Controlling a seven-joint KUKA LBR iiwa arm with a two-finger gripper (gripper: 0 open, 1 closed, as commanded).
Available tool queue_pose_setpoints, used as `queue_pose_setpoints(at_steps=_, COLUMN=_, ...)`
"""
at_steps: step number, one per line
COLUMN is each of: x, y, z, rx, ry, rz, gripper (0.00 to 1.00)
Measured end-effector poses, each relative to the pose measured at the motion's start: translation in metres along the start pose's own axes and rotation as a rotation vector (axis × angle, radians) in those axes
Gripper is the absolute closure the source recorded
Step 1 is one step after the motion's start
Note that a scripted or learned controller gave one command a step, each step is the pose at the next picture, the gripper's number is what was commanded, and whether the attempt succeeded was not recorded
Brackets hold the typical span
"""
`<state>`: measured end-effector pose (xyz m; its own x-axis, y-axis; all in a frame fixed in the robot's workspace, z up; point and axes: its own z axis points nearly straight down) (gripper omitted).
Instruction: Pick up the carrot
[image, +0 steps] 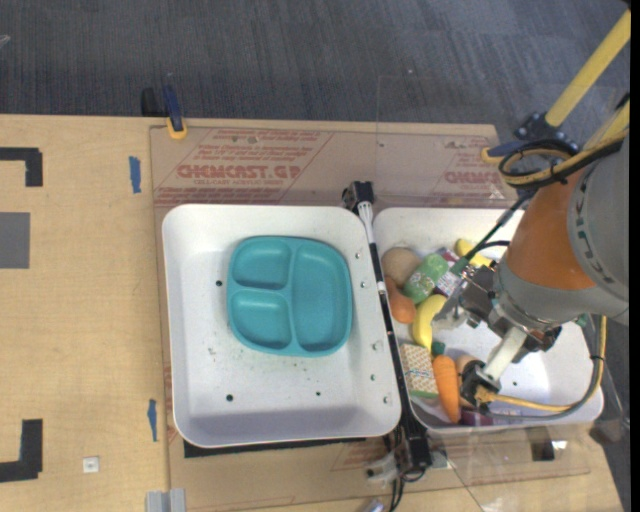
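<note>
Approach step, I judged: the gripper (458, 304) hung low over the right bin (565, 352), near the banana (427, 322); spread or closed, I couldn't tell. The carrot (447, 387) lay by the bin's front wall, ungrasped. Next move needed a shift onto the carrot, then down.

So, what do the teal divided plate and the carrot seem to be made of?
The teal divided plate looks like moulded plastic: one even colour, rounded ridges and a soft satin sheen. The carrot is probably a plastic toy, judging by its smooth, uniform orange skin, though a real one cannot be ruled out.
</note>
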<state>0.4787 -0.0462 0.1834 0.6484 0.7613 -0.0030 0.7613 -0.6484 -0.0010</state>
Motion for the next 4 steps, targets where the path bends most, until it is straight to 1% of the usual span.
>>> queue_pose_setpoints(at_steps=1, x=0.014, y=-0.011, z=0.0, rx=0.007, ry=0.001, rz=-0.248, gripper=0.0)
queue_pose_setpoints(at_steps=2, x=-0.003, y=0.002, z=-0.001, rx=0.007, ry=0.002, rz=-0.61, gripper=0.0)
queue_pose_setpoints(at_steps=3, x=-0.036, y=0.034, z=0.09, rx=-0.009, ry=0.003, rz=-0.712, gripper=0.0)
queue_pose_setpoints(at_steps=4, x=-0.036, y=0.035, z=0.08, rx=-0.012, ry=0.002, rz=-0.709, gripper=1.0)
